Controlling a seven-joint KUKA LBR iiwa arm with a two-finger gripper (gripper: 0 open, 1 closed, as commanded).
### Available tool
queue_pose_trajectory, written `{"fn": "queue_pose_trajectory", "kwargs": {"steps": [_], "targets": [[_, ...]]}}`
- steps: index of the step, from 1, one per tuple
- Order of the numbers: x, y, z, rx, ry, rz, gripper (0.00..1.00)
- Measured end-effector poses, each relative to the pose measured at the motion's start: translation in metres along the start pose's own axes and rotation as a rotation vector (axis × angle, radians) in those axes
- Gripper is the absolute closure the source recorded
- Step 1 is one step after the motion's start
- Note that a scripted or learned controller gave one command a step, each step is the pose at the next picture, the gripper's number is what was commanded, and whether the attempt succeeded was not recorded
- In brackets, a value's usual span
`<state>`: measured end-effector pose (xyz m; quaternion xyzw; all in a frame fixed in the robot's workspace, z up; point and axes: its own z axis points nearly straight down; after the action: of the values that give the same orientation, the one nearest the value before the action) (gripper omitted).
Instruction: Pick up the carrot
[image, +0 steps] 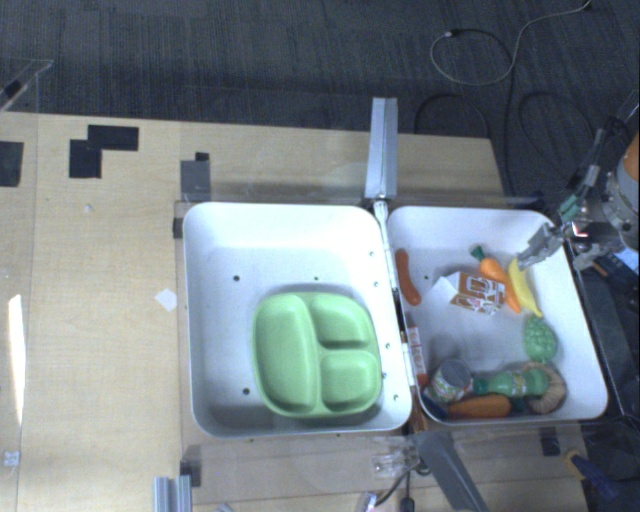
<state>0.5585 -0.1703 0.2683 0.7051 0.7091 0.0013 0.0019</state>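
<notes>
1. The carrot (491, 268) lies in the right bin (470, 222), in its upper right part. It is small and orange, with a green top that points up and to the left.
2. A banana (522, 287) lies just beside it on the right, touching it or almost touching. A small printed packet (482, 292) lies just below and to the left of it.
3. Farther out in the same bin are a red sausage (407, 278) near the left wall, a green bumpy fruit (540, 338), a can (452, 378), a bottle (515, 382) and a longer orange vegetable (482, 406) along the bottom wall. This last one may also be mistaken for the target.
4. The tool (541, 245) is near the upper right corner of the bin, above the top end of the banana and near the carrot. It holds nothing, and I cannot tell if its fingers are spread or pressed together.
5. The left bin (210, 300) holds a green divided tray (317, 352); it has no part in this step.
6. In my judgement the step in hand is the approach. To do it well, the tool should move a little left, over the middle of the carrot's body, with the fingers across its short side. One finger must go down into the narrow space between carrot and banana, so the descent should be straight and careful.
</notes>
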Motion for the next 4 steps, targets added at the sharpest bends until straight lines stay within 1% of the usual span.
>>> {"fn": "queue_pose_trajectory", "kwargs": {"steps": [1, 2, 3, 4], "targets": [[0.009, 0.040, 0.137, -0.003, -0.001, -0.219, 0.00], [0.009, 0.027, 0.154, -0.040, -0.010, -0.363, 0.00], [0.004, 0.096, 0.160, -0.035, -0.006, -0.080, 0.00], [-0.031, 0.085, 0.159, -0.047, -0.008, -0.169, 0.00]]}}
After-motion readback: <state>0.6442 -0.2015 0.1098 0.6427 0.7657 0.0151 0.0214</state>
